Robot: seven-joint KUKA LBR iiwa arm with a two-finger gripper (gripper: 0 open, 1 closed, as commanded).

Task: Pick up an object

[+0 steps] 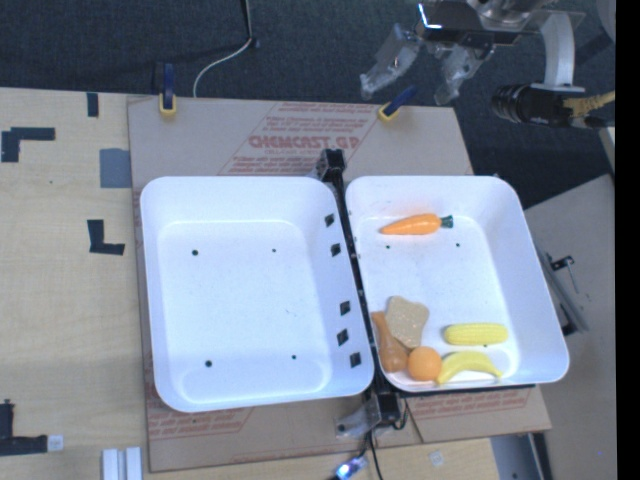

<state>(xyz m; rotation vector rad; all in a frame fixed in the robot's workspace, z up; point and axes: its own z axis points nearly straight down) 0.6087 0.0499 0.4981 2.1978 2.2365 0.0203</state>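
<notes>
Jaws (420,73) spread, raised beyond bins | carrot (412,225) in right bin (520,268)

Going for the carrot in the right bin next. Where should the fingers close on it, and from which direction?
Grip the carrot at its thick orange middle, coming straight down with the gripper fingers closing across its width. It lies flat, alone near the far side of the right bin, its long axis running left to right, green stem end to the right, so both long sides look free.
</notes>
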